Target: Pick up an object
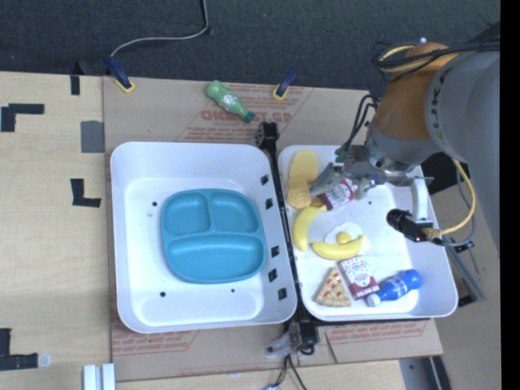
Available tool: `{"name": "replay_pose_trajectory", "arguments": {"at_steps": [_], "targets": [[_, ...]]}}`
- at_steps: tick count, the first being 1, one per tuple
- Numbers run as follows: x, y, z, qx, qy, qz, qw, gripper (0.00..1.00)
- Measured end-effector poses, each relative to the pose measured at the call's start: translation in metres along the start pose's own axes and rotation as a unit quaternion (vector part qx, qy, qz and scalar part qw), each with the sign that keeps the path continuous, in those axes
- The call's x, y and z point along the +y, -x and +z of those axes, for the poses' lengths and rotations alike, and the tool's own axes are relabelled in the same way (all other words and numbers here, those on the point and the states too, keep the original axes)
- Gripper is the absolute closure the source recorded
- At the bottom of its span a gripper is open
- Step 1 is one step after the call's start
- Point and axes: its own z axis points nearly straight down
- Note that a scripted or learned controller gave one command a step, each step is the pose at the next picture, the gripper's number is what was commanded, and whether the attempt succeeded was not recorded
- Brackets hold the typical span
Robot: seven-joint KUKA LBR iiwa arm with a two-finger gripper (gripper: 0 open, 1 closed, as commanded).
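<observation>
Hovering over R bin point(431, 295), gripper point(340, 184) grasping red-white packet point(337, 193).

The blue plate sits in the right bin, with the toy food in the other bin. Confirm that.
Not right. The camera view shows the blue plate in the left bin; the toy food, such as the banana and pizza slice, lies in the right bin.

Faint red print on the cardboard sheet point(231, 120), too blurred to read.
</observation>
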Motion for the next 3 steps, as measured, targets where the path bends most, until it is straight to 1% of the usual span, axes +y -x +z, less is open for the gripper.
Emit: {"name": "replay_pose_trajectory", "arguments": {"at_steps": [1,2,3], "targets": [[0.036,0.035,0.017,-0.001,0.001,0.0,1.0,0.0],[0.055,0.02,0.062,-0.003,0.006,0.0,1.0,0.0],[0.047,0.006,0.068,-0.007,0.014,0.0,0.9999,0.0]]}}
